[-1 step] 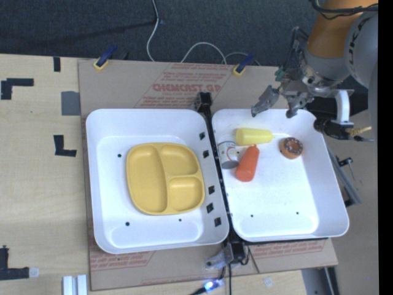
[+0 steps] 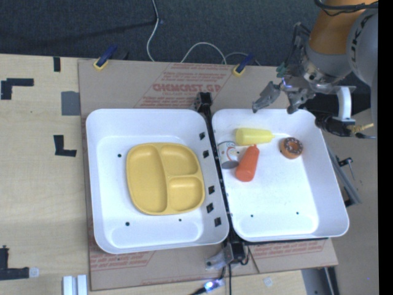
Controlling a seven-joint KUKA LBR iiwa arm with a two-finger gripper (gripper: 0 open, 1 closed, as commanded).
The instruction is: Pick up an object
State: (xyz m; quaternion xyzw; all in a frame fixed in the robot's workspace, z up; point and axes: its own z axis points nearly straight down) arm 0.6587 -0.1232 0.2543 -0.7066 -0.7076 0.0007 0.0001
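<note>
In the right bin, smooth orange carrot, perhaps plastic.

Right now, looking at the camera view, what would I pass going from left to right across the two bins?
Yellow divided plate in the left bin → orange carrot → donut in the right bin. The yellow corn cob and a small round item overlap the carrot sideways, so I leave them out.
</note>
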